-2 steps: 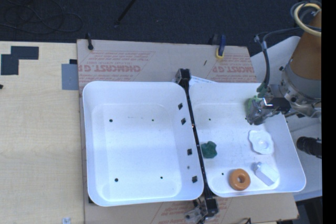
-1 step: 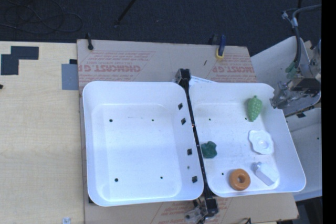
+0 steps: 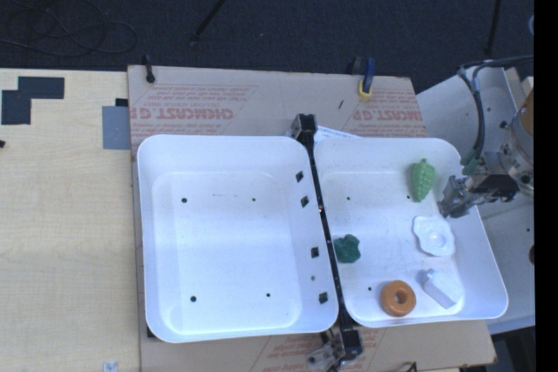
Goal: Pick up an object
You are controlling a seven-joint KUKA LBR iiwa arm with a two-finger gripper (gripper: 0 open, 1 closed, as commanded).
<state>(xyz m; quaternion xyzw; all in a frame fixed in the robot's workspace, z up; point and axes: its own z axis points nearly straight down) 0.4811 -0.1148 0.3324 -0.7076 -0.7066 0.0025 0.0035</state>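
The claw [image 3: 453,198] is seen at the right rim of the right bin [image 3: 384,161], near a light green knobbly object [image 3: 423,179]; whether it is spread or pressed together cannot be told. Within that bin are also seen a dark green lump [image 3: 348,248], a white fried-egg shape [image 3: 433,236], an orange ring [image 3: 398,298] and a grey block [image 3: 437,289]. The left bin [image 3: 227,154] lies beside it on the tabletop [image 3: 61,231].

Dark carpet floor [image 3: 261,4], black cables [image 3: 70,22]; pale wooden bench [image 3: 61,231], cardboard sheet [image 3: 253,104].
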